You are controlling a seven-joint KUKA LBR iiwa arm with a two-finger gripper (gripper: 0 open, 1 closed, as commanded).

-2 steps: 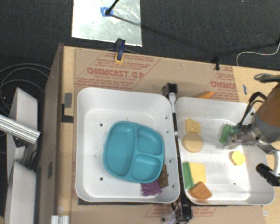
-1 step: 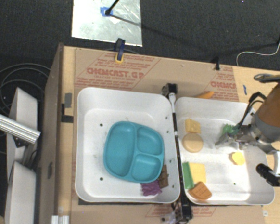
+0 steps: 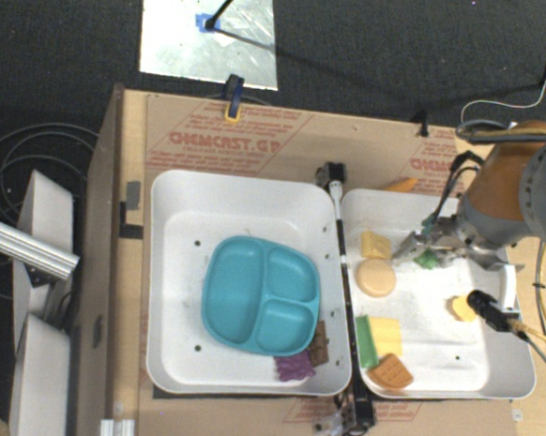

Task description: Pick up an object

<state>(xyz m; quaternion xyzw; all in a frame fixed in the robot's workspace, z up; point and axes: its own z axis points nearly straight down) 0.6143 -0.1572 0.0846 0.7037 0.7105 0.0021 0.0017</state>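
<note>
My gripper point(image 3: 421, 247) is low in the right bin point(image 3: 486, 375), near its back. A small green thing point(image 3: 427, 261) lies right under it, partly hidden by it. Just to the left are a pale yellow wedge point(image 3: 375, 245) and a round beige bun point(image 3: 376, 278). A small yellow piece point(image 3: 461, 308) lies to the right of the gripper. At the bin's front left corner are a green and yellow block point(image 3: 377, 336) and a brown waffle-like piece point(image 3: 393, 372). Nothing shows as lifted.
The left bin point(image 3: 184, 215) holds a blue divided plate point(image 3: 260, 294), with a purple thing point(image 3: 290, 366) and a brown piece point(image 3: 320, 348) at its front right. An orange item point(image 3: 401, 185) lies on the cardboard behind the right bin.
</note>
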